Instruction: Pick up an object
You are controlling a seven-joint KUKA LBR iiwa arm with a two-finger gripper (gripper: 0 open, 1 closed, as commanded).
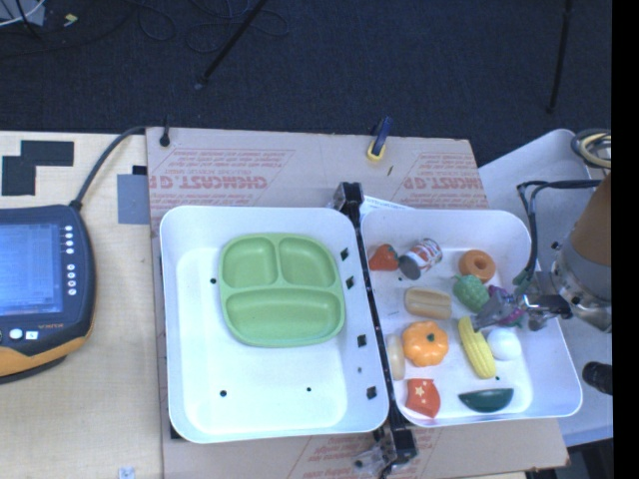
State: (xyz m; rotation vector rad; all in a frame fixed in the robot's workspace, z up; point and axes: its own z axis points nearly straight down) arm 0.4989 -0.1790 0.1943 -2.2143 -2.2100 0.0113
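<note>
End effector (507, 312): reaching in over the right bin's far-right side, low among the toys; its fingertips are lost in a purplish tangle, so how wide it stands, and whether it has hold of anything, I cannot tell.
Right bin (544, 387): shallow and white, on the desk (120, 387); every place below is given from this bin.
Corn cob (475, 347): yellow, lying lengthwise in the bin's lower right part, just beside the end effector.
White egg (504, 344): touching the corn's right side, directly under the end effector.
Green knobbly piece (470, 292): at the bin's middle right, just left of the end effector.
Orange doughnut (477, 264): upper right part of the bin.
Small can (420, 256): on its side near the bin's top middle, a red strawberry (383, 258) beside it toward the left wall.
Bread roll (427, 300): middle of the bin.
Orange pumpkin (424, 342): below the roll.
Tomato (423, 397): bottom left corner of the bin.
Dark green slice (486, 399): along the bin's bottom edge.
Left bin (190, 387): butting the right bin's left wall, holding a green divided plate (282, 289).
Pendant (40, 287): far beyond the left bin.
</note>
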